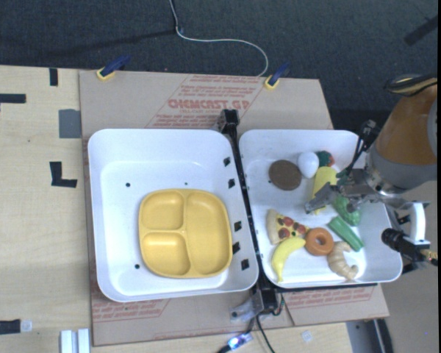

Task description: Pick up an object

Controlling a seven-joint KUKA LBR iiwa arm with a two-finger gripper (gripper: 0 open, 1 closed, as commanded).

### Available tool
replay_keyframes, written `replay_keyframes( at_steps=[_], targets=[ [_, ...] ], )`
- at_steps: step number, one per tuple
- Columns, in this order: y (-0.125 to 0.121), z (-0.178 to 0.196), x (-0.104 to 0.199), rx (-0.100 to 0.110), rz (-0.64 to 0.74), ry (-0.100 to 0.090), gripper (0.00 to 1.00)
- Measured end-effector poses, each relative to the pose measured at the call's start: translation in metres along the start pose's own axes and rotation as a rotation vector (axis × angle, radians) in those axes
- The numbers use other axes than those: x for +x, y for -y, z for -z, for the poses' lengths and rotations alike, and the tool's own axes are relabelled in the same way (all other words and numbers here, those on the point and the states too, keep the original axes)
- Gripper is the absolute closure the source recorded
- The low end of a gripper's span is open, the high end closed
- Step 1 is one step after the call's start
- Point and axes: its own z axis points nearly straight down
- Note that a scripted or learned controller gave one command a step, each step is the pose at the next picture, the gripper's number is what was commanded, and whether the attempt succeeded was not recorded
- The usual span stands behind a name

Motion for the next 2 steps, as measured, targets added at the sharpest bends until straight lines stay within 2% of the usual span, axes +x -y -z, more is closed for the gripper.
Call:
replay_keyframes(
  at_steps=[1, 2],
  targets=[
    [0.0, -0.065, -0.001, 0.003, 0.001, 0.0, 0.0],
    [-0.003, -0.08, -0.001, -0.011, 0.001, 0.003, 0.0]
  ],
)
